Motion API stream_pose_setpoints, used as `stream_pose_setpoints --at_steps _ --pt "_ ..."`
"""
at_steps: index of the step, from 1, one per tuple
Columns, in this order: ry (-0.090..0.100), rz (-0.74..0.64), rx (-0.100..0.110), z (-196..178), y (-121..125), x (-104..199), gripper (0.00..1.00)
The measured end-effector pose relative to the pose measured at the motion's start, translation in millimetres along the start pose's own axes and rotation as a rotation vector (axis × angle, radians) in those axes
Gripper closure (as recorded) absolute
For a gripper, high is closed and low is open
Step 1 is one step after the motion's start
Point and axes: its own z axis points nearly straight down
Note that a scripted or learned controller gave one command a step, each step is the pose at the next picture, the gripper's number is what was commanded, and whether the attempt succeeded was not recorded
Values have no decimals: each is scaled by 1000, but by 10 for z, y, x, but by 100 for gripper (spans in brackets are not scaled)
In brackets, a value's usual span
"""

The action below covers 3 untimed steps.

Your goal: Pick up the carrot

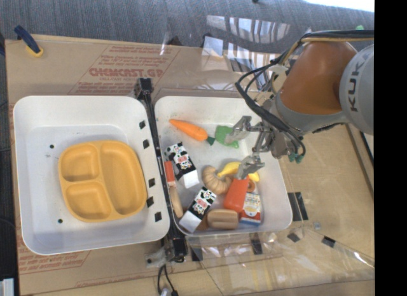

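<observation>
Two shallow white bins are seen side by side on a bench covered with brown printed cardboard (pixel 95 65). The left bin (pixel 32 161) carries a smooth yellow plastic tray (pixel 102 179) with three rounded compartments. The right bin (pixel 191 107) carries the toys, and the gripper (pixel 248 143) hangs over its right half, its two metal fingers spread apart with nothing seen between them.

The carrot (pixel 191 130) is found to the left of the gripper and slightly farther up the view, lying flat on the bin floor. It is a smooth, tapered orange cone with a green leafy top (the leaves (pixel 224 135) lie just beside the upper finger, and contact cannot be judged at this angle). Its long axis runs nearly across the view, tilted a little, with the pointed tip directed away from the gripper and the green end toward it.

Below the gripper a glossy yellow banana-like piece (pixel 236 169), a boxy orange-red carton (pixel 236 196), a tan croissant shape (pixel 215 179) and two cow-print cartons (pixel 181 161) are clustered.
</observation>
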Motion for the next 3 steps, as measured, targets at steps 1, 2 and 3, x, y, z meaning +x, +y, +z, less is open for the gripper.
stream_pose_setpoints --at_steps 1,2,3 --pt "-4 -54 2 -405 -371 19 0" --pt "4 89 -3 881 -147 -129 0" --pt "-3 -12 -4 1112 454 -820 0"
